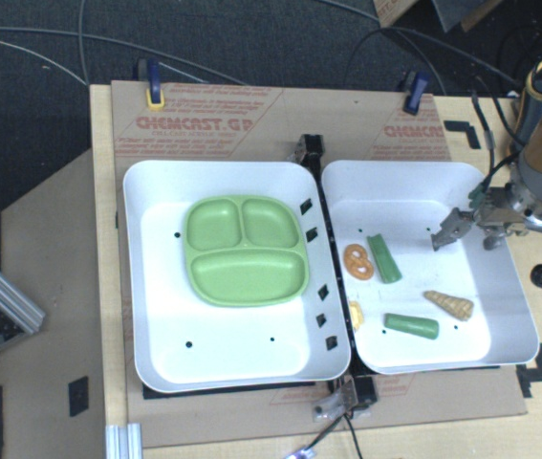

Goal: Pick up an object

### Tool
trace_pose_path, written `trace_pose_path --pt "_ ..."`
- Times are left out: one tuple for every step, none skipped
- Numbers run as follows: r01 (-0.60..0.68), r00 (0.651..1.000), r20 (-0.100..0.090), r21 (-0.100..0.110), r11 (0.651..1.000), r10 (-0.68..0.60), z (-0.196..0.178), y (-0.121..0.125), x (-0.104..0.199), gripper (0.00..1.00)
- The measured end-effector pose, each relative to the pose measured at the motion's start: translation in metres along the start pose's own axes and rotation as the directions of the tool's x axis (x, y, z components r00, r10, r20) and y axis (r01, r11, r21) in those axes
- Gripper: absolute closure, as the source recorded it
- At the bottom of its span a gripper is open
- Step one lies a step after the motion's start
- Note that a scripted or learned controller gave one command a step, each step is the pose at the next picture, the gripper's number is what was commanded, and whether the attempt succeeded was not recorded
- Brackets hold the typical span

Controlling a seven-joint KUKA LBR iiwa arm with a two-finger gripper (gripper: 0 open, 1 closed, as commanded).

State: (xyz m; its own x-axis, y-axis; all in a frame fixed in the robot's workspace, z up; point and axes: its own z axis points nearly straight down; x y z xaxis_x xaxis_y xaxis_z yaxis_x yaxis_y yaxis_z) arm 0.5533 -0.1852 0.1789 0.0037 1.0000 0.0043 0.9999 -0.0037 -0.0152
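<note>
1. Now the gripper (464, 224) hangs with its jaws spread and nothing between them, over the right bin (509, 285).
2. Objects lie well apart from it: pretzel (357, 262), green stick (383, 259), cone (450, 303), green cylinder (411, 326).
3. Risk, I think: a straight descent closes on bare floor.

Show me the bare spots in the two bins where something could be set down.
In the left bin, bare floor runs along the near edge below the green plate. In the right bin, the far-left corner above the pretzel and green stick is open. It is crowded toward the near side, around the cone and green cylinder, and beside the end effector.
</note>
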Motion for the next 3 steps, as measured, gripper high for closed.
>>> trace_pose_path --pt "0.004 1.000 0.003 -0.014 1.000 -0.004 -0.008 0.003 0.000 0.00" --pt "0.003 1.000 0.001 -0.008 1.000 -0.003 0.055 0.005 -0.002 0.00" --pt "0.004 1.000 0.002 -0.011 1.000 -0.004 0.096 0.005 -0.001 0.00"
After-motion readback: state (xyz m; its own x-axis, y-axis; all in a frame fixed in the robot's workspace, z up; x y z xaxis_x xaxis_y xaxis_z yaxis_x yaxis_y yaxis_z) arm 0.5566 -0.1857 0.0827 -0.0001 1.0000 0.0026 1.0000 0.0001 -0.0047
